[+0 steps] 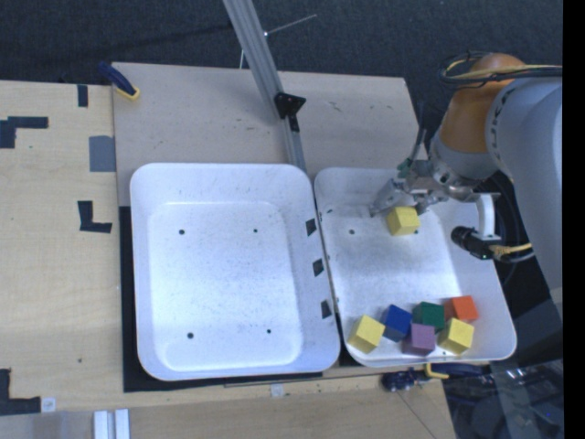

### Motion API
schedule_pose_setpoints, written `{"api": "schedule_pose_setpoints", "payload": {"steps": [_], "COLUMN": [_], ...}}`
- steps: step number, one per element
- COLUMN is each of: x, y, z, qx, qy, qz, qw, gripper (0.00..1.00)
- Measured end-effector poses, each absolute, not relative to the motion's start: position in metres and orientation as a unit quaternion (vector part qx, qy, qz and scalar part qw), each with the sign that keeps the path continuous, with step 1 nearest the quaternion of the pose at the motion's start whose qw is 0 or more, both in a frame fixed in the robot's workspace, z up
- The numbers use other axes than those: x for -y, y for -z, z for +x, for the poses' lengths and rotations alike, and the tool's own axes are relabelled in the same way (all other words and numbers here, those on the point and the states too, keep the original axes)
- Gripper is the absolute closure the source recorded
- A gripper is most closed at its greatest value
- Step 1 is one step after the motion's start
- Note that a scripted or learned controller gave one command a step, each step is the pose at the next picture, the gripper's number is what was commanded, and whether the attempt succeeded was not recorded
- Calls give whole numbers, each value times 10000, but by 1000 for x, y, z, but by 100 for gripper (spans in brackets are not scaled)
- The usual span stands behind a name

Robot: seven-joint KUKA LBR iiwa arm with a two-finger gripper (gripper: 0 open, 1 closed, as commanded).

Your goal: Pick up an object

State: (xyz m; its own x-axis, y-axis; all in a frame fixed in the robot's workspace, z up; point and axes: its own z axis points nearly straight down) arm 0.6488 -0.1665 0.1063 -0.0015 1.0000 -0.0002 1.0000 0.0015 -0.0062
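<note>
Blocks cluster well below my claw along the near edge of the right bin (475,273): a yellow cube (367,333), blue (397,321), purple (421,337), green (428,315), another yellow (458,336) and orange (463,308). My claw (409,199) hangs over that bin's far half, fingers closed on a yellow block (403,220) directly beneath it. Off to my claw's left lies the left bin (146,245), with a metal rail (260,58) beyond.
</note>
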Motion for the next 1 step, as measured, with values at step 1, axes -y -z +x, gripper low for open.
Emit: {"api": "schedule_pose_setpoints", "payload": {"steps": [1], "x": [167], "y": [-120], "z": [650], "qx": [7079], "qy": [-8], "qz": [-7063], "qw": [4], "gripper": [100]}}
